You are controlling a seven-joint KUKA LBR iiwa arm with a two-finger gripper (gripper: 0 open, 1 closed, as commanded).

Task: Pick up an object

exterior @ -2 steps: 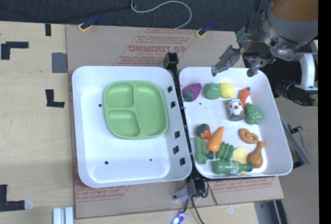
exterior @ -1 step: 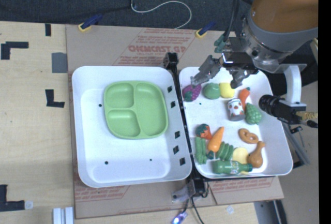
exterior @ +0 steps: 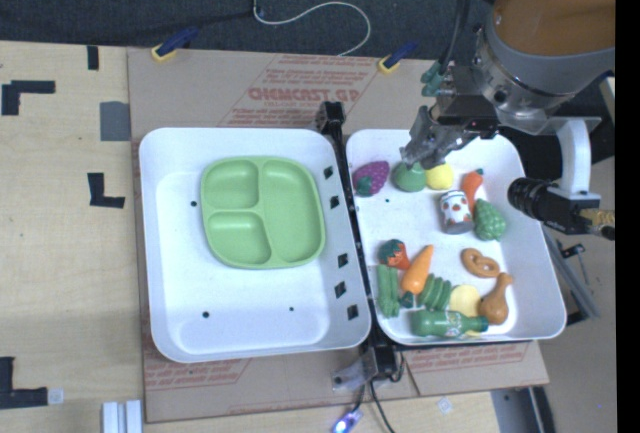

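In the right bin (exterior: 535,221), upper left corner: one toy vegetable, rounded green piece (exterior: 408,178), squat and dome-shaped, with no clear long axis and no readable pointing direction. It lies between a purple toy (exterior: 371,177) on its left and a yellow toy (exterior: 439,177) touching its right side. The hand (exterior: 424,153) stands directly over it, dark fingers lowered to its top edge; how wide they are spread cannot be told, nor whether they hold anything. Left bin (exterior: 170,221): one light green divided plate (exterior: 263,212), three compartments.
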